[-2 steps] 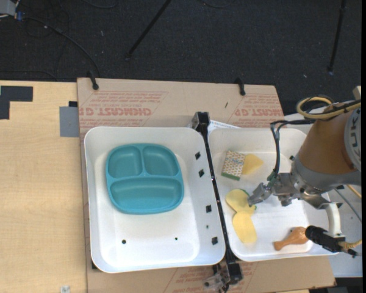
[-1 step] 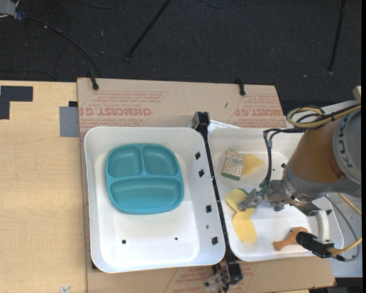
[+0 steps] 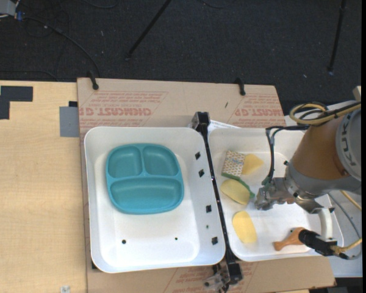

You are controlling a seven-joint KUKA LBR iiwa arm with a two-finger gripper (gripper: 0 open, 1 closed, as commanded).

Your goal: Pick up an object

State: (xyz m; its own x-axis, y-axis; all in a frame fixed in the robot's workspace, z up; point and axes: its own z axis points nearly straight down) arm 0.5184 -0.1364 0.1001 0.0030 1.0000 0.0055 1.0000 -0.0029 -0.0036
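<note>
Landmark: black divider strip between the two shallow white bins.

Left of divider: left white bin; a teal three-compartment plastic plate takes its upper middle. Bare floor lies below the plate and along the bin's left wall, wide enough to pass.

Right of divider: right white bin, crowded. Just beside the divider sit a patterned square packet, a pale yellow wedge, a yellow-and-green oval piece and a yellow oblong piece. Farther right, the grey-and-orange arm and its gripper cover the bin's middle. An orange-brown handled piece lies at the lower right, near the arm. Small bare gap beside the yellow oblong piece.
</note>
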